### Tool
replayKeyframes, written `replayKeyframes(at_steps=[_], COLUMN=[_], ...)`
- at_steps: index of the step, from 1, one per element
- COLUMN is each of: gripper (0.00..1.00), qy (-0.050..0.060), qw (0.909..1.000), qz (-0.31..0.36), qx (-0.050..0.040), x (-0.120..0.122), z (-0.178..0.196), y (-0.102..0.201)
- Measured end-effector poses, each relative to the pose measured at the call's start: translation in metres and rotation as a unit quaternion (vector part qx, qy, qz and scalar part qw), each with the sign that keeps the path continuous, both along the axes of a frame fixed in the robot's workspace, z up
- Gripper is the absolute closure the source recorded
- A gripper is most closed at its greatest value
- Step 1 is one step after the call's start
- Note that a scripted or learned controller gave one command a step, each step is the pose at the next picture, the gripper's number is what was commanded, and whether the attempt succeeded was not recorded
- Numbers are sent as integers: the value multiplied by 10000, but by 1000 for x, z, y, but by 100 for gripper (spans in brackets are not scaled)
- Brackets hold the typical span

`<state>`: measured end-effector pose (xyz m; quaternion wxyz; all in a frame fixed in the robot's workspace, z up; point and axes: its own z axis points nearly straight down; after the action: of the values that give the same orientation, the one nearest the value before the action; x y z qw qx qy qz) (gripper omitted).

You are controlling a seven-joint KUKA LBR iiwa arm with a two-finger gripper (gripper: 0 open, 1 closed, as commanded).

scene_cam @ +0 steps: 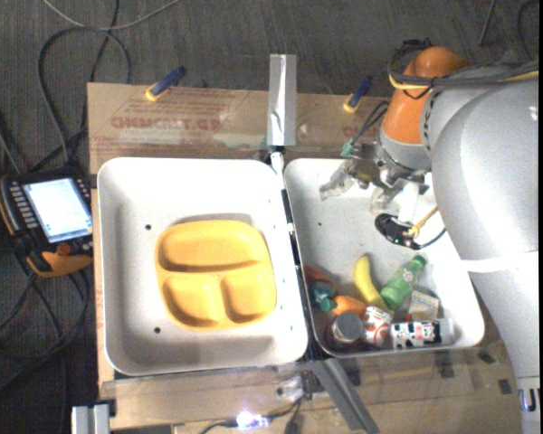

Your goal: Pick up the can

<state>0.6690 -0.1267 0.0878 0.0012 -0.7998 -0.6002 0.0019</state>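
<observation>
Camera view: the gripper [357, 177] hangs spread and empty at the right bin's [344, 233] far end. The approach has barely begun; it must next reach the can [347, 329] at the near edge.

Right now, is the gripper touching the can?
Apart. The camera view shows the gripper at the bin's far end, with bare white floor between it and the can in the near corner.

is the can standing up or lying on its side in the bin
Standing upright, it seems: the can shows its round top to the camera, in the right bin, among the clutter along the near wall.
</observation>
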Motion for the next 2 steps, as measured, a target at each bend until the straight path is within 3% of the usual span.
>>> replayKeyframes(at_steps=[1,2], gripper=[0,0], qy=[54,-40], qw=[9998,9996], qz=[-128,-285], qx=[107,-3], x=[2,-65], z=[-2,0], y=[-56,-19])
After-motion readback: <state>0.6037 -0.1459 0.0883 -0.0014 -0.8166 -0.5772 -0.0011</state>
